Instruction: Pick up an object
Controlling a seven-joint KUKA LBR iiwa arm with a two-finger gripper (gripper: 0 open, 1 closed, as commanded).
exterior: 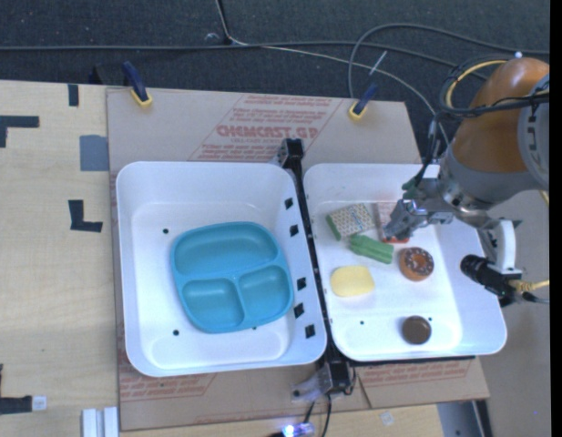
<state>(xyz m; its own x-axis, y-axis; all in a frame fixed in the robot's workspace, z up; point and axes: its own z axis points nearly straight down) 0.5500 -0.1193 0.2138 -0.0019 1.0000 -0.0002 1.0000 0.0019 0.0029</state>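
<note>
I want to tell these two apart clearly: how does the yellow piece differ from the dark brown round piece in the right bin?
The yellow piece is pale and blocky with rounded corners; the brown piece is dark and round. The yellow piece looks larger than the brown piece. The yellow piece lies nearer the divider, the brown piece nearer the bin's front edge. Both rest loose on the right bin floor, apart from the gripper.

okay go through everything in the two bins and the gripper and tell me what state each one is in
Blue divided tray: flat in the left bin, compartments bare.
Green block: lying flat in the right bin.
Yellow piece: lying flat.
Donut: lying flat.
Brown round piece: resting apart from the others.
Gripper: low over the green block.
</note>
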